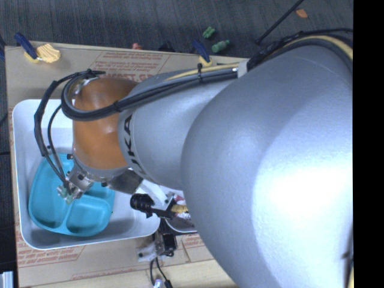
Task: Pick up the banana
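Jaws hang at the end of the grey arm [258,161], low over the left-hand shallow white bin [20,161]. At this size and angle we cannot tell whether they are apart or together, and we see nothing clamped between them. They sit above the upper right part of a bright blue plastic dish with two hollows [48,206], which lies toward the bin's lower left corner. Black cables [43,122] loop from the orange band above the wrist [99,125] down toward the dish.

We cannot place the banana with any confidence. The arm's bulk covers the right-hand side of the tabletop and much of the left bin. A small yellow patch [177,207] peeks out just beyond that bin's lower right corner, beside a black fitting [141,203], but it is too small for us to say whether it is fruit or hardware. A brown cardboard sheet [120,59] lies under the bin, and a blue clamp with a yellow pad [42,53] grips the sheet's upper left corner.

We judge that the task is at the reaching stage, with no grasp made. The jaws are over the dish, not over anything yellow, so this descent looks badly aimed. The next move calls for finding the banana, bringing the jaws over its middle across its narrow width, closing, and then lifting straight up clear of the bin wall.
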You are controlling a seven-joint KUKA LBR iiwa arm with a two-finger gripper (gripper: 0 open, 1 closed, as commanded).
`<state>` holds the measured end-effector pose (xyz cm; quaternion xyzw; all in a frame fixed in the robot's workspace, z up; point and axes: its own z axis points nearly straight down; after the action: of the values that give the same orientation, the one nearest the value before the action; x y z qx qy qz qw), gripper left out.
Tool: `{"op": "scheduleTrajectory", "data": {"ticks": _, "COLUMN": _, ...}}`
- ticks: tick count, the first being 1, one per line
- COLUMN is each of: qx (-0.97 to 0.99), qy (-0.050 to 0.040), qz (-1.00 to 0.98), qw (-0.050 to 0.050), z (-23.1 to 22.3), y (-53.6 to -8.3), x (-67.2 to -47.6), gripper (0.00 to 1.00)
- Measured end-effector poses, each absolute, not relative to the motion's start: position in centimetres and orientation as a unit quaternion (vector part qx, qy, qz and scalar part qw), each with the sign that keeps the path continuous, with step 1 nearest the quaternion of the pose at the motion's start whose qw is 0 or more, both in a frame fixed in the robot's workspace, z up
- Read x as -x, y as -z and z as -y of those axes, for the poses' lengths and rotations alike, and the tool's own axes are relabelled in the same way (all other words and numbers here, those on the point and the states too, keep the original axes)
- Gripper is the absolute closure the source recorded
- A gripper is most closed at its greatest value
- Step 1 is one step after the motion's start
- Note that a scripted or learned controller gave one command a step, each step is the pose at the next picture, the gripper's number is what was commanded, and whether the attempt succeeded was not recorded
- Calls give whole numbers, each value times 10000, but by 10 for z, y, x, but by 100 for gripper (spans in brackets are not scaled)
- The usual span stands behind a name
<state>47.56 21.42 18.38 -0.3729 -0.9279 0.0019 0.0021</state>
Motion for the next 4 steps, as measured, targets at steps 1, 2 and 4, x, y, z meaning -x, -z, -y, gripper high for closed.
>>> {"op": "scheduleTrajectory", "data": {"ticks": 1, "qx": 426, "qy": -4, "qz": 9991, "qw": -9, "z": -124, "y": -235, "x": -477, "gripper": 100}}
{"op": "scheduleTrajectory", "data": {"ticks": 2, "qx": 446, "qy": -4, "qz": 9990, "qw": 4, "z": -95, "y": -225, "x": -477, "gripper": 100}}
{"op": "scheduleTrajectory", "data": {"ticks": 4, "qx": 2000, "qy": -2, "qz": 9798, "qw": -1, "z": -141, "y": -215, "x": -484, "gripper": 100}}
